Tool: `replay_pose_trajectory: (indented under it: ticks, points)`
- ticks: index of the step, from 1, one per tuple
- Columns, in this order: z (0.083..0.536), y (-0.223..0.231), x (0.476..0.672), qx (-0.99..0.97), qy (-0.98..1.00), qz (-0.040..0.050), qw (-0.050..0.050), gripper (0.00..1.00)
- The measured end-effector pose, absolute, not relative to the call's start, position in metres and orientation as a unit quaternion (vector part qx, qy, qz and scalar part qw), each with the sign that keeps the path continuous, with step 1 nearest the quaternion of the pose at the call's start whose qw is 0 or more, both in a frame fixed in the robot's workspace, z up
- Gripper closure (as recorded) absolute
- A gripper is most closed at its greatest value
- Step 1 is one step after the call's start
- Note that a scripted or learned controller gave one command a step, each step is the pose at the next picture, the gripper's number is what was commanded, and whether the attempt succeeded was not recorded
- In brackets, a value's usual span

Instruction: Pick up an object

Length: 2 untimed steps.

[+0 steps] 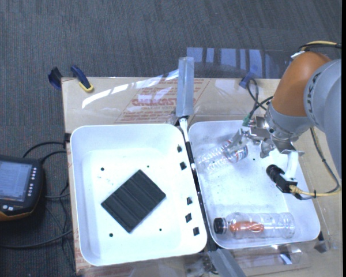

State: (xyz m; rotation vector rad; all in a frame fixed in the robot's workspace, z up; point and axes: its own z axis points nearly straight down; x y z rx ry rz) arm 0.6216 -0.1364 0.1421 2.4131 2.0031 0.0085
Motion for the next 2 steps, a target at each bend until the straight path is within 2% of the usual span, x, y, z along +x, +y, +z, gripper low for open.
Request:
replay_pose_trajectory:
  ticks: [1, 2]
  points:
    - [0.111, -0.158, 0.653, 0.638, 0.770, 0.0077, 0.004, 0.00]
    - [0.137, -0.132, 0.650, 0.637, 0.771, 0.0037, 0.013, 0.00]
